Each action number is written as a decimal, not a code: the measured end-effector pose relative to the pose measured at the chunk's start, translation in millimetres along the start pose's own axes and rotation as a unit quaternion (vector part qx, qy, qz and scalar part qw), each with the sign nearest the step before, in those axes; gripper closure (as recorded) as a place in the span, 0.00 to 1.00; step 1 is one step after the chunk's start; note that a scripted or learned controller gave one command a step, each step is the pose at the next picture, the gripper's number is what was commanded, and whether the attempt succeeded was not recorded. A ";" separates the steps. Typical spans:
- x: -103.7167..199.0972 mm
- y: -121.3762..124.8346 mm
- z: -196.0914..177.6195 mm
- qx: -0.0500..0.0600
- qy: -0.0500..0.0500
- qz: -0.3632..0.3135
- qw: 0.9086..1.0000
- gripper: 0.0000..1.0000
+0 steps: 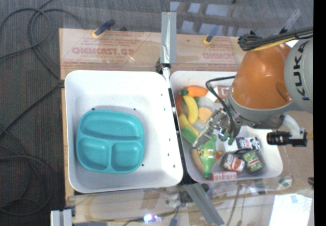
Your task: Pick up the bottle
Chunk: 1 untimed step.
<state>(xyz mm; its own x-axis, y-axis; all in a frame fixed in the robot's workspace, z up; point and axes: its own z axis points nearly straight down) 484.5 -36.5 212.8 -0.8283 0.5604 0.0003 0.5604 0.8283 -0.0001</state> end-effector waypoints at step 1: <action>35.0 50.5 -0.7 0.001 0.000 0.226 0.974 1.00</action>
